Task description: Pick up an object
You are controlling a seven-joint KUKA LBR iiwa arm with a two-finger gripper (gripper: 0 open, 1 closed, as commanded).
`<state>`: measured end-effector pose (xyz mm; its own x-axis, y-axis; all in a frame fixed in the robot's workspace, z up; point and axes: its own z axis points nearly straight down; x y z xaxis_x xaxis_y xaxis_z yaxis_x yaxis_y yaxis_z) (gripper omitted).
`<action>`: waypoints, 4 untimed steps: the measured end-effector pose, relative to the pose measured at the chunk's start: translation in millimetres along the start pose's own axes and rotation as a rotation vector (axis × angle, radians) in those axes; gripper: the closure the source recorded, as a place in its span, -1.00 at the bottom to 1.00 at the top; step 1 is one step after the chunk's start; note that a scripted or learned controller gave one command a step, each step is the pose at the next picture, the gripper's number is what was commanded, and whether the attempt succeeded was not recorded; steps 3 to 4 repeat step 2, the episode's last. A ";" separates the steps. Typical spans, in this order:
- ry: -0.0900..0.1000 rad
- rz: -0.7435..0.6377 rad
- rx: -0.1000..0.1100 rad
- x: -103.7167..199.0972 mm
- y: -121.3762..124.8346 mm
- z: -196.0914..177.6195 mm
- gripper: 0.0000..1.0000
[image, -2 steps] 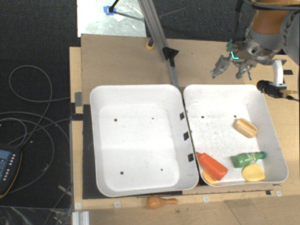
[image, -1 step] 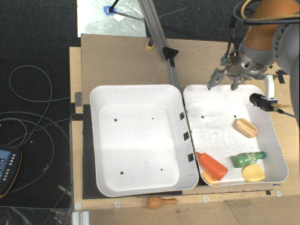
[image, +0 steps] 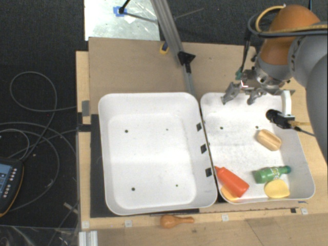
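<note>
My gripper (image: 240, 97) hangs over the far edge of the right bin (image: 233, 132), its two fingers spread apart with nothing between them. In the right bin lie a tan bread-like block (image: 268, 140) at the right, a green bottle (image: 270, 173) on its side near the front, a yellow lemon-like piece (image: 277, 189) at the front right corner, and an orange-red carrot-shaped thing (image: 232, 181) at the front left. All of them lie well in front of the gripper.
The left bin (image: 151, 152) sits beside the right one, joined by black clips. A tan pear-shaped object (image: 176, 220) lies on the bench in front of the bins. A slanted metal pole (image: 171, 32) crosses behind. Cables lie on the floor at left.
</note>
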<state>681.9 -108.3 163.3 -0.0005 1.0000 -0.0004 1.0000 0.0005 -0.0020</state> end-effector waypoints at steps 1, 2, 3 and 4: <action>0.001 0.000 0.002 -4.4 0.0 61.6 -1.00; 0.000 0.000 -0.007 -4.5 2.7 46.0 1.00; 0.000 0.000 -0.007 -4.5 2.7 46.0 1.00; 0.000 0.000 -0.007 -4.5 2.7 46.0 1.00</action>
